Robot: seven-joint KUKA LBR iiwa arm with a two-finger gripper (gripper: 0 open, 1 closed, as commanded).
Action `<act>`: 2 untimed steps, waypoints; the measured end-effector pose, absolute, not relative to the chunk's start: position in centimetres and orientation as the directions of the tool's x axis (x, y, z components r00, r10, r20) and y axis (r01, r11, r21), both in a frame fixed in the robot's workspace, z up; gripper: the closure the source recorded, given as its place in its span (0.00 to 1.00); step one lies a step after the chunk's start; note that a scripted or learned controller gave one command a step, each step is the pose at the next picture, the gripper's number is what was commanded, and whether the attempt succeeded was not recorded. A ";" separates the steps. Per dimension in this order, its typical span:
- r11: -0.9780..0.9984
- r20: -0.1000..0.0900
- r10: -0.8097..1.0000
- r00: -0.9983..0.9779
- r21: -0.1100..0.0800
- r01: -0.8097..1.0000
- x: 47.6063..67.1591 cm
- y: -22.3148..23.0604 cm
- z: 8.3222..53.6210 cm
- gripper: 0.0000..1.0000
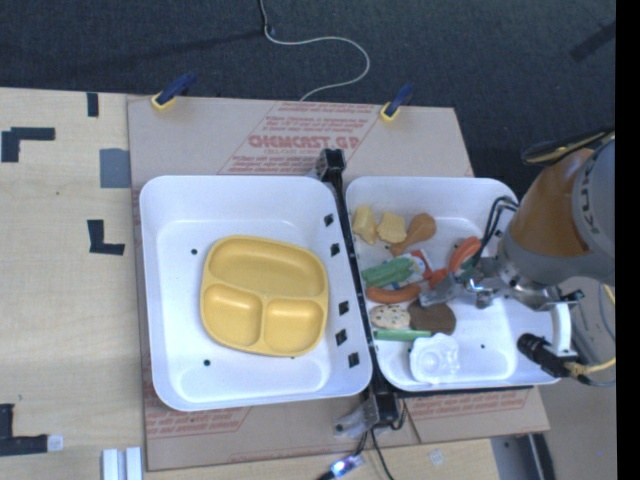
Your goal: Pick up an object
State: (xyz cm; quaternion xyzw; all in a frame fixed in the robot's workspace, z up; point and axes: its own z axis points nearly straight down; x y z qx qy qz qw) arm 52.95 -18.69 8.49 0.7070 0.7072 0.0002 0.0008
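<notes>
Over right bin (500,363), hand (437,290) low among toy food (400,273).

The KUKA arm (585,230) is built of rounded grey metal segments, with a broad orange band wrapped around the section above its wrist; the band appears dull orange-brown in the shade. A thin black cable (493,223) loops out from the wrist housing and curves back toward the tool end. The wrist narrows into a darker grey, metallic fitting with small shiny parts, ending in the two-finger gripper (437,290), which is dark and compact. Lower on the arm, a white section carries a black connector-like block (535,349), and a yellow-edged cable or trim line runs along the casing nearby.
</notes>
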 end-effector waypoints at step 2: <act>0.002 -0.001 1.000 -0.002 0.002 1.000 53.3 -17.4 14.9 1.00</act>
